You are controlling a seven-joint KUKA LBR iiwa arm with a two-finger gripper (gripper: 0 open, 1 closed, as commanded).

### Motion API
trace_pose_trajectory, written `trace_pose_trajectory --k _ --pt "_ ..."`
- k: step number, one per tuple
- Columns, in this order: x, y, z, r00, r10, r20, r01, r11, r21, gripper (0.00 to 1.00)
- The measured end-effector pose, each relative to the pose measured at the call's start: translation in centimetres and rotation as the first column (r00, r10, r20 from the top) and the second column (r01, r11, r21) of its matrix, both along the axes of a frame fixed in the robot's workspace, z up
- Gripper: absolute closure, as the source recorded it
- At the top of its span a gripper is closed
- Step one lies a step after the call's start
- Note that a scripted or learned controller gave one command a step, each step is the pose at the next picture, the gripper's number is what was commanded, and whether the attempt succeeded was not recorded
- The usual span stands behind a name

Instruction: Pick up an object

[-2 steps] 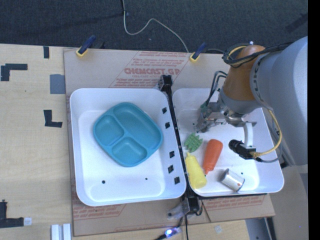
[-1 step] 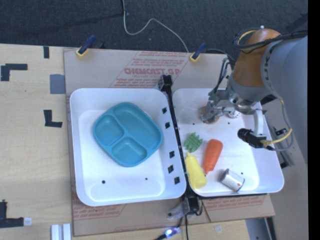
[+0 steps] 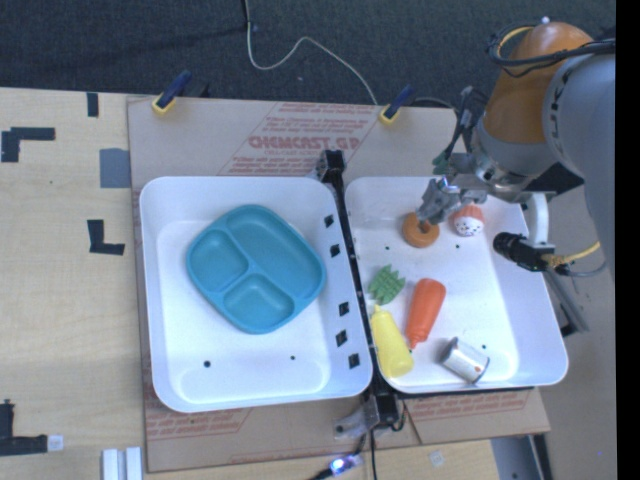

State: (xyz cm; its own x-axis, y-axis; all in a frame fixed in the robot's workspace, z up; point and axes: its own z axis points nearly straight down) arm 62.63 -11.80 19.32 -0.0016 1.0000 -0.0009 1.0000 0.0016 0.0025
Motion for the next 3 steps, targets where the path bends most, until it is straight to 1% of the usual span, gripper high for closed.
trace_pose_trajectory --k 1,2,3 --pt "0.1 0.0 3.8 1.0 0.0 -0.002 0.0 1.0 0.001 1.0" --pt "-1.0 4.9 2.6 1.0 0.004 -0.007 -0.004 1.0 0.002 1.0" --pt "-1.4 9.4 2.4 1.0 0.004 -0.006 -0.004 1.0 0.002 1.0"
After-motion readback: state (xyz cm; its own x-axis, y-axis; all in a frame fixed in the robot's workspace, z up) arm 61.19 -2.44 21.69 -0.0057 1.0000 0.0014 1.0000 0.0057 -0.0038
